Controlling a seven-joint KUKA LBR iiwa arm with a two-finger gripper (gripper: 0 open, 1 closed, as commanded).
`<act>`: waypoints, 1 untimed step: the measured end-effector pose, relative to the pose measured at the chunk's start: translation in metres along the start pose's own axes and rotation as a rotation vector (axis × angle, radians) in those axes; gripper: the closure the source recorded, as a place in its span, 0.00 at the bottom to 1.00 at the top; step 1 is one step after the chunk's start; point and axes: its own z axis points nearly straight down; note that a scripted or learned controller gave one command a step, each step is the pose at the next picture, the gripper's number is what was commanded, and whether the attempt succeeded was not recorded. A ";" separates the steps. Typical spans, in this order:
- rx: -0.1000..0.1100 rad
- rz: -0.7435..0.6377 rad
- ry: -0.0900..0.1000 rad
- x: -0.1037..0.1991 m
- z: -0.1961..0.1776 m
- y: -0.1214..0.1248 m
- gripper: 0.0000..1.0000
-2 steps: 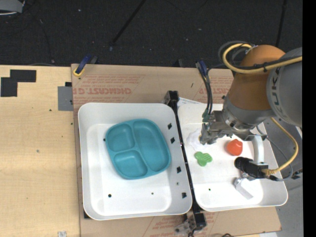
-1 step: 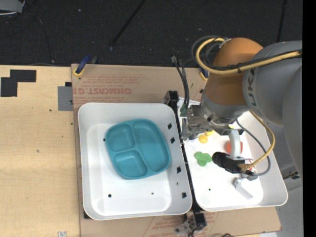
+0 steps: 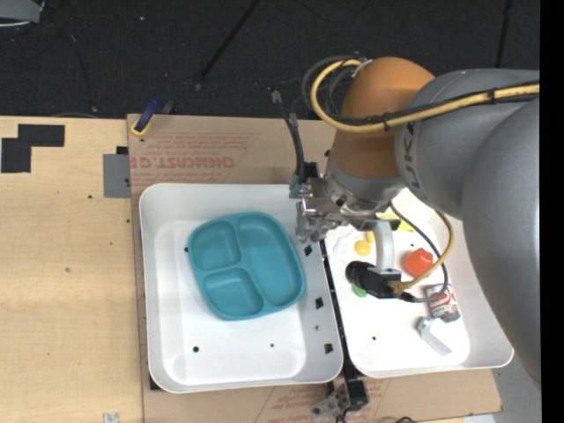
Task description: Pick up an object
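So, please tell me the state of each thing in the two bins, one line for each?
Teal divided plate: lying flat and right way up in the left bin.
Orange object: resting in the right bin, not gripped.
Small white object: lying on the right bin's floor.
Gripper: low over the divide between the bins.

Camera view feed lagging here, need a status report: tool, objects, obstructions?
Tool low at the bins' divider, grip unreadable. Teal tray alone in left bin. Arm covers part of right bin.

Arm: big grey rounded casing w/ orange dome band above wrist. Yellow & black cables loop over the dome, run along the casing. Metal wrist hardware below, w/ black cable.
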 end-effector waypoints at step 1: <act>-0.001 0.000 0.000 0.044 -0.001 0.020 1.00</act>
